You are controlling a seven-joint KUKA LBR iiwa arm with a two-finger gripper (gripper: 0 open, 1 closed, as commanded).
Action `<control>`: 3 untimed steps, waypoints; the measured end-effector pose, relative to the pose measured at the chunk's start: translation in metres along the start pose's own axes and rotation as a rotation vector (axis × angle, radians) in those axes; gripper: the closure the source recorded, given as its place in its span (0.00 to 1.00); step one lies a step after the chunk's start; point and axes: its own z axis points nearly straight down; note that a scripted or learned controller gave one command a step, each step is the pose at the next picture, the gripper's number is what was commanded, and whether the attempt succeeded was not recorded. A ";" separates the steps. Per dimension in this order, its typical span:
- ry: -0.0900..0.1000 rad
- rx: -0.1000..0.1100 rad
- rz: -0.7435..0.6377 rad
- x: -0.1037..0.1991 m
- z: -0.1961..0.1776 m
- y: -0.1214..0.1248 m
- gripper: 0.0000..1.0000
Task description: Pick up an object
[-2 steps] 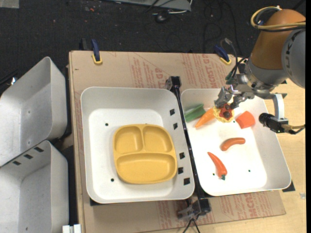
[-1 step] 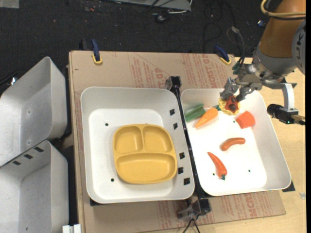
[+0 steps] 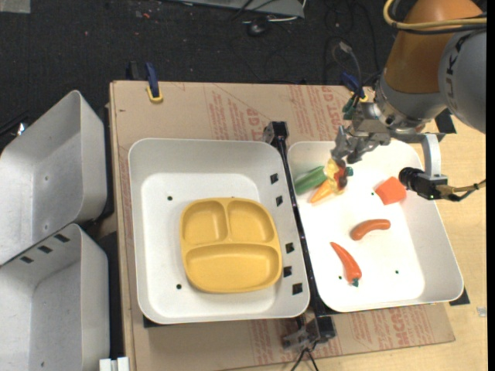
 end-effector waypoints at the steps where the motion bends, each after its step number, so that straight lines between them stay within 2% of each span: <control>1: -0.001 0.001 0.001 0.045 0.007 0.001 1.00; 2: -0.001 0.000 0.000 0.093 0.019 0.010 1.00; 3: 0.000 -0.003 0.000 0.138 0.015 0.023 1.00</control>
